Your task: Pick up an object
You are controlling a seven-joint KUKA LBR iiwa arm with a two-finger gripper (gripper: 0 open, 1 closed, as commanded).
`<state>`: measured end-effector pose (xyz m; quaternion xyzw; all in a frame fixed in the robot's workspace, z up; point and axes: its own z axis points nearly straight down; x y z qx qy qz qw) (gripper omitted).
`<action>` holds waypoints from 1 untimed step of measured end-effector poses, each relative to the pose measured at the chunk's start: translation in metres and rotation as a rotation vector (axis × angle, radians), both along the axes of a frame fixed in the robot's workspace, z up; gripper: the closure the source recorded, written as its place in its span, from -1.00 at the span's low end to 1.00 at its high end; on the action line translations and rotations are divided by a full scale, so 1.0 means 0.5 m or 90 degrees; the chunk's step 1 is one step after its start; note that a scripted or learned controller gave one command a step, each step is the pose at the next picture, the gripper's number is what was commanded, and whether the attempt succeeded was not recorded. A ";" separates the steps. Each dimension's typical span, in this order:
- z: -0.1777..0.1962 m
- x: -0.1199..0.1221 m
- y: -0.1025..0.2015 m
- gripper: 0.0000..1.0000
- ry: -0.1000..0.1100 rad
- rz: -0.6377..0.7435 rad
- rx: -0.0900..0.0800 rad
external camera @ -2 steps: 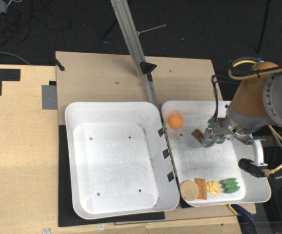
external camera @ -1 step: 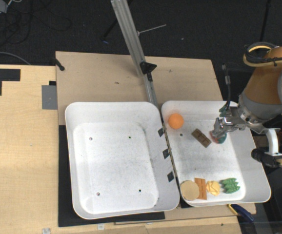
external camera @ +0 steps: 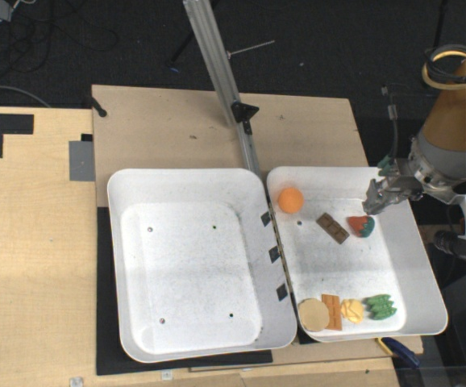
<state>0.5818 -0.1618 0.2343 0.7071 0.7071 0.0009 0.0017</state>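
The right bin holds an orange ball near its far left corner, a brown block in the middle, and a red and teal piece beside it. At the front lie a tan disc, an orange strip, a yellow piece and a green piece. My gripper hangs over the right bin's far right part, just above and to the right of the red and teal piece. Nothing shows between its fingers.
The left bin sits beside the right one, with black clips along the shared rim. A slanted metal rail rises behind the bins. Wooden board surrounds both bins.
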 end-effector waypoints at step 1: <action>-0.015 0.014 0.112 1.00 0.004 0.003 0.003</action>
